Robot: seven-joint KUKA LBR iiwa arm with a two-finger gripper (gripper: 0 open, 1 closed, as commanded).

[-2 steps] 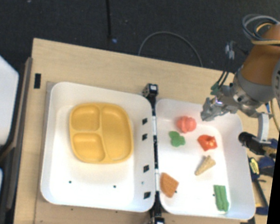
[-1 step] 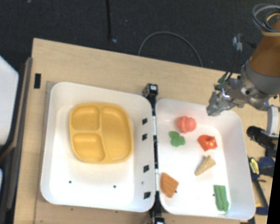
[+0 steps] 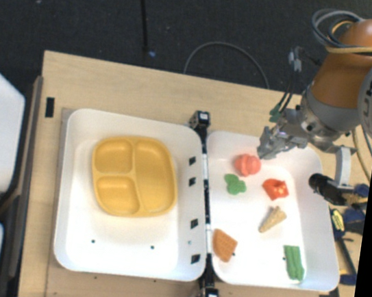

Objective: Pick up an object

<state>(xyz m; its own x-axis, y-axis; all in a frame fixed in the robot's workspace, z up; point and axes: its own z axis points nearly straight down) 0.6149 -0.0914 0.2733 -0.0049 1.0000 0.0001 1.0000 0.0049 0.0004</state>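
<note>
My gripper hangs over the far part of the right bin, just above and right of a pink-red rounded toy. Nothing shows between its fingers. Further objects lie in this bin: a small green piece, a red pepper-like piece, a tan wedge, an orange slice at the near left and a green stick at the near right.
The left bin holds a yellow divided plate. A black divider with clips runs between the bins. The bench edge lies close in front.
</note>
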